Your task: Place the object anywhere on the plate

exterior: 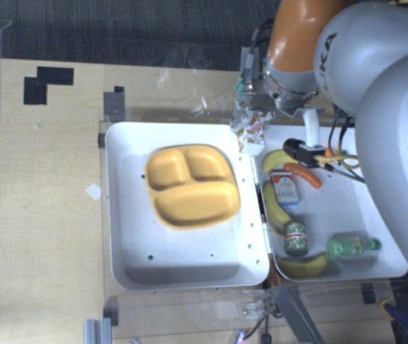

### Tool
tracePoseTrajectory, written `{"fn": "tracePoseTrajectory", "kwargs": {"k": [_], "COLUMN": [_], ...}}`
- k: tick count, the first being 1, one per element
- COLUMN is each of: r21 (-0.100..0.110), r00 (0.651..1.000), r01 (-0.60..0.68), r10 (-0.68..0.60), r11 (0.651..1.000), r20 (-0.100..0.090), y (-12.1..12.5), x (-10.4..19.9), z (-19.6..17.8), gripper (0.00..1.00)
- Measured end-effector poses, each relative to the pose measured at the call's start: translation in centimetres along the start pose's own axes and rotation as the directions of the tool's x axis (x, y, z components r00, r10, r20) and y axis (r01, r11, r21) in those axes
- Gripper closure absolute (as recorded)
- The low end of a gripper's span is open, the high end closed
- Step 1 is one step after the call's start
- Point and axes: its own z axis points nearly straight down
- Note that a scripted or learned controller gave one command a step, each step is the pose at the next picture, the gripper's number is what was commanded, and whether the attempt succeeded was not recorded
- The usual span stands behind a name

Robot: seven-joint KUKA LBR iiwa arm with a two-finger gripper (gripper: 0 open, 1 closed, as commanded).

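Two white bins sit side by side on the pale wooden bench (39, 213). The gripper (250, 131) hangs over the seam between them, its fingers clamped on a crinkled, partly see-through packet (251, 136) whose print is too blurred to read. The yellow divided plate (191, 185) lies in the left bin (128, 256), near the packet. The grey arm (383, 84) hides much of the right bin (376, 213), where bananas (275, 199), a small can (296, 239), a green bottle (350, 246) and a red-and-white carton (285, 189) crowd together.
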Motion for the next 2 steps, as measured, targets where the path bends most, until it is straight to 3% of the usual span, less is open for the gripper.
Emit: {"fn": "tracePoseTrajectory", "kwargs": {"k": [1, 2], "r21": [-0.001, -0.002], "r00": [0.989, 0.989], "r01": [0.146, 0.146], "r10": [-0.146, -0.146], "r11": [0.989, 0.989], "r20": [0.0, 0.0], "y": [0.6, 0.61], "x": [6.0, 5.98], "z": [0.96, 0.92], "gripper": [1.0, 0.0]}}
